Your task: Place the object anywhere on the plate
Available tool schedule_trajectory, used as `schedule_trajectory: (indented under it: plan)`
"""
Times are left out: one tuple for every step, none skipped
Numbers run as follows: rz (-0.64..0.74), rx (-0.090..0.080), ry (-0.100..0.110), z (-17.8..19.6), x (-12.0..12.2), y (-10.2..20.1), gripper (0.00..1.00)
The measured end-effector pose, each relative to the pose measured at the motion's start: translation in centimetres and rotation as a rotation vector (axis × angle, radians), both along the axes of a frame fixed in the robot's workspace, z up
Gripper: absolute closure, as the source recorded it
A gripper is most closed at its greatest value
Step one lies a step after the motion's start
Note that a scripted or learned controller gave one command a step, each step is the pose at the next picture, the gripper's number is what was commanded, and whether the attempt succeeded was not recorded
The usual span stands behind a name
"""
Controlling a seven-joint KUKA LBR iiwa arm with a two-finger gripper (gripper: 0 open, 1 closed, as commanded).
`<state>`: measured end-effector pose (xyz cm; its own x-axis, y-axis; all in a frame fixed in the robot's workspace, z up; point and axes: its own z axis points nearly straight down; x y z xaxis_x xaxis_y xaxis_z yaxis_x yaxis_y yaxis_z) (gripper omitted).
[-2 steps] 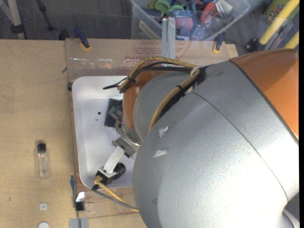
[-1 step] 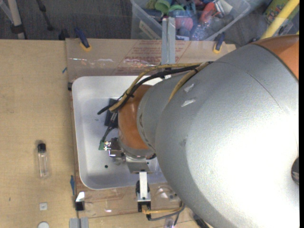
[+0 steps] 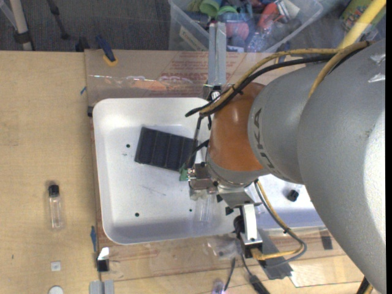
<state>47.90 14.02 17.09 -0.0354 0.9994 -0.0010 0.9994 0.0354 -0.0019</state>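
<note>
At the right side of the left shallow white bin [image 3: 110,133], the gripper [image 3: 202,208] hangs low over the floor, and whether it grips anything cannot be told: the wrist and a pale blur hide it. Just up and left lies a black ribbed rectangular slab [image 3: 160,148], tilted, its right end under the grey arm [image 3: 318,121]; it looks like the plate. Any release here would likely land on bare bin floor beside the slab, and a low sweep could shove it.
</note>
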Motion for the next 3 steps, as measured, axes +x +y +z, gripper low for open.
schedule_trajectory:
  plan:
    - [-0.181,0.005,-0.010,-8.0,0.3,5.2,1.00]
    - [0.214,0.000,-0.001,-2.7,4.0,8.4,1.00]
    - [0.285,0.007,-0.012,-8.0,0.3,2.9,1.00]
